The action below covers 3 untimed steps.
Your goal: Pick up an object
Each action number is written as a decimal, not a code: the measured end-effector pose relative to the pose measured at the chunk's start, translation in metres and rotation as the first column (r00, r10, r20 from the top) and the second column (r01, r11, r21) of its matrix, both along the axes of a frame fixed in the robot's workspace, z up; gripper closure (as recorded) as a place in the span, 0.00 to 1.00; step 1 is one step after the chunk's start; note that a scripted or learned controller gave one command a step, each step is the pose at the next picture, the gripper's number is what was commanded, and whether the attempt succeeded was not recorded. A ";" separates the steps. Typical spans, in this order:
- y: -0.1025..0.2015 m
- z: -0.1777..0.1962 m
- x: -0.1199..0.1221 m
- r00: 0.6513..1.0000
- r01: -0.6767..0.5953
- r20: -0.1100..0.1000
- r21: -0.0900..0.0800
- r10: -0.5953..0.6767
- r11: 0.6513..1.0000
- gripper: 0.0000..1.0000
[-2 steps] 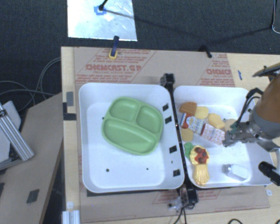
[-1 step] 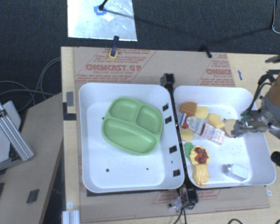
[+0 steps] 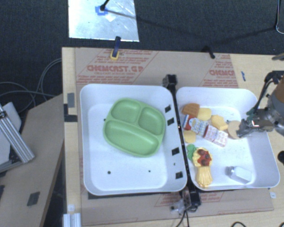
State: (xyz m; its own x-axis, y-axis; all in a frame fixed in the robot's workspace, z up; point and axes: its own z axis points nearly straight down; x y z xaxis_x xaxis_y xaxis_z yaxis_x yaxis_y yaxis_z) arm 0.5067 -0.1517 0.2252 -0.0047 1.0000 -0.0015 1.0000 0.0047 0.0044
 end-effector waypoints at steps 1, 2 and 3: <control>0.029 -0.010 0.046 1.000 -0.004 0.001 0.001 0.004 1.000 1.00; 0.070 -0.006 0.094 1.000 -0.006 0.002 0.003 0.006 1.000 1.00; 0.098 0.009 0.145 1.000 -0.004 0.003 0.002 0.004 1.000 1.00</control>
State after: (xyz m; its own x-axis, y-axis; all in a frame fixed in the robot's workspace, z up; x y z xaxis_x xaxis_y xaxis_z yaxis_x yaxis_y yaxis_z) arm 0.6520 -0.0532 0.2339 -0.0088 1.0000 0.0002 0.9999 0.0088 0.0076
